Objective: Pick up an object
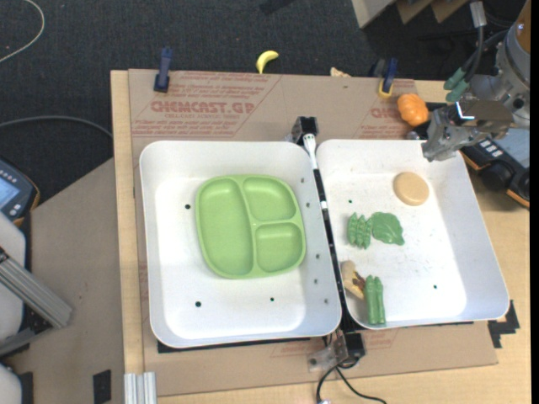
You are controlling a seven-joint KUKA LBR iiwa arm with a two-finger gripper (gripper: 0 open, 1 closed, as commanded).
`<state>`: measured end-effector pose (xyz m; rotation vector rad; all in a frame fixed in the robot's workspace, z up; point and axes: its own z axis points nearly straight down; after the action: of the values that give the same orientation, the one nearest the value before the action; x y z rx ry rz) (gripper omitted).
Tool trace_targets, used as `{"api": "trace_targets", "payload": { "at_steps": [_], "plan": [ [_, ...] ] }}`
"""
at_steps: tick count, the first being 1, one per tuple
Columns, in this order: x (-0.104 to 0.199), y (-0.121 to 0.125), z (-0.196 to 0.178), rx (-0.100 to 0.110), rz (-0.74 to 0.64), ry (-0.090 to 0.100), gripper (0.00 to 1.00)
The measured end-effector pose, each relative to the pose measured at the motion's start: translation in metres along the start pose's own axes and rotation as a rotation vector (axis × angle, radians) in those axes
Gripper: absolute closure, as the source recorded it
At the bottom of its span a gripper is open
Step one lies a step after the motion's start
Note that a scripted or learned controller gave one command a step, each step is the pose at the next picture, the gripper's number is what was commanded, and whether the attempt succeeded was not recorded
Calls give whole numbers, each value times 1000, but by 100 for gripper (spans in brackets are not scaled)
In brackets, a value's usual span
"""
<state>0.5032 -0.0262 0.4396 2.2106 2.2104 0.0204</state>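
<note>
- The divided plate (250, 225) lies in the left bin (168, 310), left of the right bin (472, 251).
- Inside the right bin, the round disc (412, 188) lies toward the back.
- The two leafy pieces (376, 229) lie in front of the disc.
- The stalk bundle (373, 300) lies at the bin's front left.
- The end effector (442, 137) hangs over the bin's back right corner.

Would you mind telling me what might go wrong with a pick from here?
1. The pincer hovers at the right bin's far rim and might strike it on descent.
2. The green toys lie close together, so a grasp might catch two.
3. The tan disc looks flat and might slip.
</note>
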Motion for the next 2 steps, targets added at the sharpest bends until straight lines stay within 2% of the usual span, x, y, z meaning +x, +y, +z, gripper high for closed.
{"api": "trace_targets", "payload": {
  "at_steps": [1,2],
  "plan": [
    [63,-29,134,32,-4,3,100],
    [22,-22,-38,-2,1,2,100]
  ]
}}
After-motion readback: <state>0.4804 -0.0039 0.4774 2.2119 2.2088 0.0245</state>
